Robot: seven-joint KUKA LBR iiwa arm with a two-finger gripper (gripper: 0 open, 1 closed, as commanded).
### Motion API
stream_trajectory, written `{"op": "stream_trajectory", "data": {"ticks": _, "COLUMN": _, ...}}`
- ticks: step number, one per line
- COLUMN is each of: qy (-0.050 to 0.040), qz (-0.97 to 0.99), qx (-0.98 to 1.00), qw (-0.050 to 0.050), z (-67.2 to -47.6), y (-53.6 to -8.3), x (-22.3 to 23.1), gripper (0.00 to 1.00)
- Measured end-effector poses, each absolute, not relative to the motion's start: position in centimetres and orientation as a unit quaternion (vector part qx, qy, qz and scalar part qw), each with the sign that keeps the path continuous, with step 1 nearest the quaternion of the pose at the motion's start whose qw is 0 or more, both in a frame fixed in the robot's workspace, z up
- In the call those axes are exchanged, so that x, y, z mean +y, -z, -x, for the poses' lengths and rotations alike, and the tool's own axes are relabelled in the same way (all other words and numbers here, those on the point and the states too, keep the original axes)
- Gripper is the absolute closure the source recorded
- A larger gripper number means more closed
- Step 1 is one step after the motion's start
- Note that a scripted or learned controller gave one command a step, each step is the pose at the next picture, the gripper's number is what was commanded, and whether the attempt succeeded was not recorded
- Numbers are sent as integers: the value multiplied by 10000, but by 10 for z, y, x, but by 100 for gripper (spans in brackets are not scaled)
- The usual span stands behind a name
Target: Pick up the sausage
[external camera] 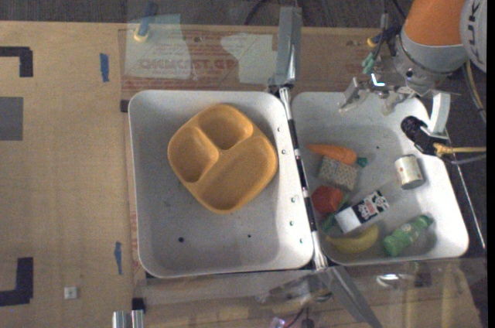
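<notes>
A pale wooden bench [62, 187] with black and blue tape marks carries two shallow white bins side by side, dark carpet and cables beyond. The left bin [155, 241] holds a yellow sectioned plate [223, 157]. The right bin [456, 234] holds the clutter: an orange, carrot-like stick [332, 154], which I take to be the sausage, lying near the bin's left wall, then a speckled sponge block [338, 173], a red tomato-like piece [328, 199], a small milk carton [363, 210], a banana [354, 241], a green bottle [404, 235] and a small can [409, 171]. The gripper [377, 94] hangs over the right bin's far edge, well apart from the sausage; whether its jaws are apart or together cannot be told. Nothing is grasped yet, so the whole job remains: approach, descent, closing and lift.
</notes>
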State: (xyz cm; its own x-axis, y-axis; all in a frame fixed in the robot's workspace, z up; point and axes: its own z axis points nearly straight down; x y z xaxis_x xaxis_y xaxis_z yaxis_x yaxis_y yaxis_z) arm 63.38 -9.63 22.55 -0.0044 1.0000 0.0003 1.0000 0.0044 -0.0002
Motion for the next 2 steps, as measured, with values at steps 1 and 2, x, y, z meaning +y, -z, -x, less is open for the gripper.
{"op": "stream_trajectory", "data": {"ticks": 1, "qy": 9, "qz": 6837, "qx": -7298, "qw": -13, "z": -584, "y": -112, "x": -95, "gripper": 0}}
{"op": "stream_trajectory", "data": {"ticks": 2, "qy": 25, "qz": 6721, "qx": -7404, "qw": -34, "z": -651, "y": -88, "x": -98, "gripper": 0}}
